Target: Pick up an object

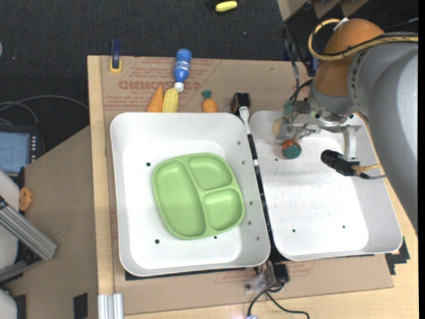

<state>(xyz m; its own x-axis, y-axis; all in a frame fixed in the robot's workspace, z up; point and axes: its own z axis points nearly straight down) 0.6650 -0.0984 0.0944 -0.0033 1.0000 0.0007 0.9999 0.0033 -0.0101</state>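
My gripper [292, 130] hangs low over the far left corner of the right white bin [332, 224]. Directly under its tip sits a small round object [291, 150], reddish on top and teal below, resting on the bin floor. The gripper is at or just above this object; the view does not show whether it is touching it. The grey arm with its orange band [348, 42] comes in from the upper right.
The left bin [133, 231] holds a green three-part plate [198, 195]. Beyond the bins on the cardboard lie a blue-capped bottle [181, 68], a corn cob [170, 100], a carrot [155, 101], a small carrot [209, 103] and a black item [240, 102].
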